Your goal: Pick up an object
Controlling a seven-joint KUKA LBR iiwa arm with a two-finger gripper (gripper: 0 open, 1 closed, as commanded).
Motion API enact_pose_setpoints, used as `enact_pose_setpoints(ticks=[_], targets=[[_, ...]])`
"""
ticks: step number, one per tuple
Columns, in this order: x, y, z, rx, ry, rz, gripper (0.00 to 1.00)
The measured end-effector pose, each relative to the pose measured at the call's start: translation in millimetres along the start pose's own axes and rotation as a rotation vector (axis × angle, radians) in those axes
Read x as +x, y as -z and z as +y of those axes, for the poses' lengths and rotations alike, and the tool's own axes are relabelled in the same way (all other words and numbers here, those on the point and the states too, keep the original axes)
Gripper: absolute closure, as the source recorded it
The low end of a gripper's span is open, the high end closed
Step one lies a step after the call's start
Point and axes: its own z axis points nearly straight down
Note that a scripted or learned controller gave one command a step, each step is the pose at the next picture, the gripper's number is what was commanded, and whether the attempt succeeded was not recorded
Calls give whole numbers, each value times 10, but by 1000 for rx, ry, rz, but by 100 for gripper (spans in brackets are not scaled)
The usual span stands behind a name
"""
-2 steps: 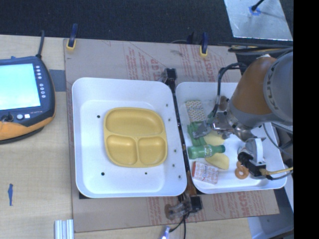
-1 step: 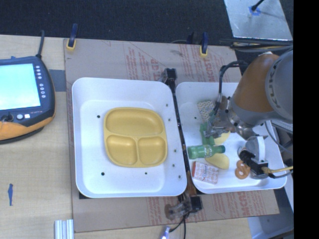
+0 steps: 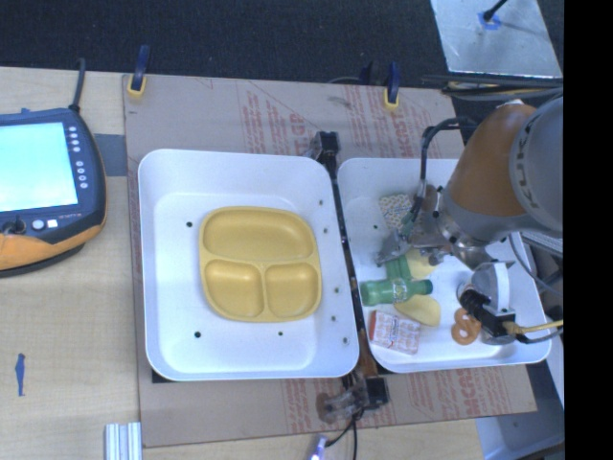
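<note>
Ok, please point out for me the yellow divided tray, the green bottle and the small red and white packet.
yellow divided tray [image 3: 259, 262], camera view, on the ridge between its compartments.
green bottle [image 3: 395, 289], camera view, on the middle of its body.
red and white packet [image 3: 395, 332], camera view, on its flat top face.

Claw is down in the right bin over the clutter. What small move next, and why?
Probably ease the claw straight down a touch toward the green bottle. It sits just above the bottle, which lies on its side near the right bin's left wall, with a yellow piece close by.
</note>
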Motion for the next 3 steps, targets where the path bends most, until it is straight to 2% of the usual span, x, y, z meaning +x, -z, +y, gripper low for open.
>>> enact_pose_setpoints(ticks=[1,2,3], targets=[[20,-131,91,0,-3,-1,0],[11,-29,92,0,-1,-2,100],[756,874,-2,2,-5,3,100]])
